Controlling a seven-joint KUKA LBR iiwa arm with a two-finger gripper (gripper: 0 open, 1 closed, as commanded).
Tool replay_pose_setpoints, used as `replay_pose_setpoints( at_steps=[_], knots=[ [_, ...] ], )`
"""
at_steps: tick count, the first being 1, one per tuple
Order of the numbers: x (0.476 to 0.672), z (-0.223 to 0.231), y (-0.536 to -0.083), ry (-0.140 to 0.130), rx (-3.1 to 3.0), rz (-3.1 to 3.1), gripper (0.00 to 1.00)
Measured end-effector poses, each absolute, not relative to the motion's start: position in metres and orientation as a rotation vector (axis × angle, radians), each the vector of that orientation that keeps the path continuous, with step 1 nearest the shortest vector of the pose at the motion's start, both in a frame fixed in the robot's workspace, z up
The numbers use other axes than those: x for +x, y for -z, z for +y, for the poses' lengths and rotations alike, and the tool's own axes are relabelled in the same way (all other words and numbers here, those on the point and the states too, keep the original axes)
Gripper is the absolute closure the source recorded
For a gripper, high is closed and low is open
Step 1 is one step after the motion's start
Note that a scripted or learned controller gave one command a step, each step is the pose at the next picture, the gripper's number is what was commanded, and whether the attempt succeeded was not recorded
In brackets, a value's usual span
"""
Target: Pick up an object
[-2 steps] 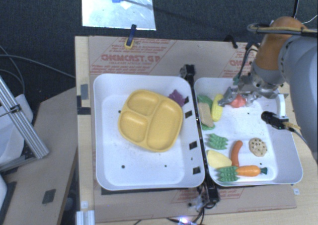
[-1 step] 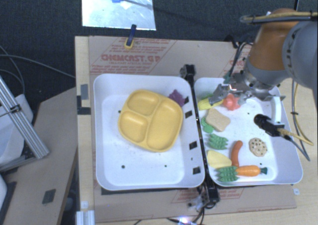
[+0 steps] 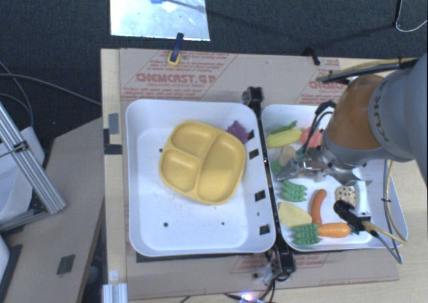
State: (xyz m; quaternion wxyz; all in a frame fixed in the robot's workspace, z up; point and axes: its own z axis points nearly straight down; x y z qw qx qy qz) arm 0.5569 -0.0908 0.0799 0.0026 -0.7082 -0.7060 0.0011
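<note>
Where the arm [image 3: 374,118] covers the right bin [image 3: 394,218], gripper [image 3: 294,166] among toy food, finger state unclear, purple piece half-hidden behind yellow tray [image 3: 202,161].

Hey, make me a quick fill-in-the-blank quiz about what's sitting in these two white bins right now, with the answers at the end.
1. The yellow divided plate lies in the ____ bin.
2. The plate has ____ compartments.
3. The toy carrot in the right bin is coloured ____.
4. The corn cob lies in the ____ bin.

Missing words: left; three; orange; right
</note>
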Motion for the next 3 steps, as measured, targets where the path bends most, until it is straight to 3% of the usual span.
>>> replay_pose_setpoints(
  at_steps=[1, 2, 3],
  knots=[
    [0.483, -0.099, -0.084, -0.004, -2.222, -2.215, 0.0],
    [0.487, -0.098, -0.095, 0.003, -2.221, -2.224, 1.0],
    [0.488, -0.098, -0.105, 0.006, -2.222, -2.224, 1.0]
  ],
)
